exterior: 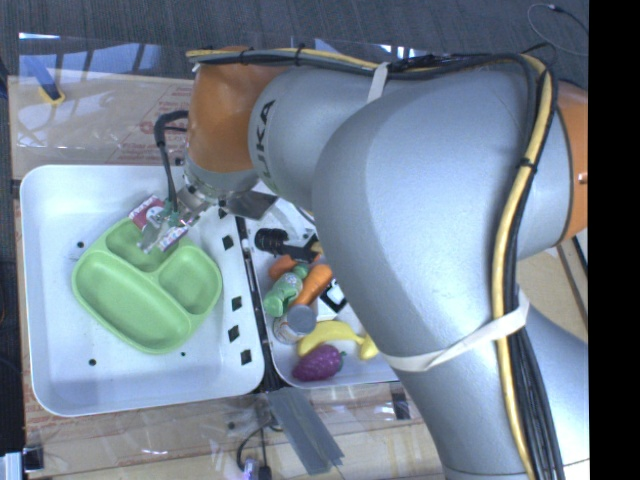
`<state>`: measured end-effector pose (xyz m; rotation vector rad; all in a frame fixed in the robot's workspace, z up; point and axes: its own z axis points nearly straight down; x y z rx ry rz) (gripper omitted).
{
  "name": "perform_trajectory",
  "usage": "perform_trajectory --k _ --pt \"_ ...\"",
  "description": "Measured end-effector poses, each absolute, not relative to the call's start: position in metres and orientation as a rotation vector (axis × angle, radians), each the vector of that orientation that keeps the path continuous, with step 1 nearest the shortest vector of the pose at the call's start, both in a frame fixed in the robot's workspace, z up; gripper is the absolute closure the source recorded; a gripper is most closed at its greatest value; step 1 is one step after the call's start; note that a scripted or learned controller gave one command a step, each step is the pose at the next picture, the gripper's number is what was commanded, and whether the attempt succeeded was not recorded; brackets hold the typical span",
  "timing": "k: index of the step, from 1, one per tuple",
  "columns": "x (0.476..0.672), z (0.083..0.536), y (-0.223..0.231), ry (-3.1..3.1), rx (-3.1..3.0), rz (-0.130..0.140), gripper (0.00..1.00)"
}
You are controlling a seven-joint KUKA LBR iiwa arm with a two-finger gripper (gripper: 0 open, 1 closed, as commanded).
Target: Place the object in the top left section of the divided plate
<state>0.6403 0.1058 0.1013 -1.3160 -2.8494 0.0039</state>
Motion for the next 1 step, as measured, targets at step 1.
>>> perform_trajectory --k 1 --pt "0.6405 0.1112 0.1058 -2.851 -1.311 0.006 1.0"
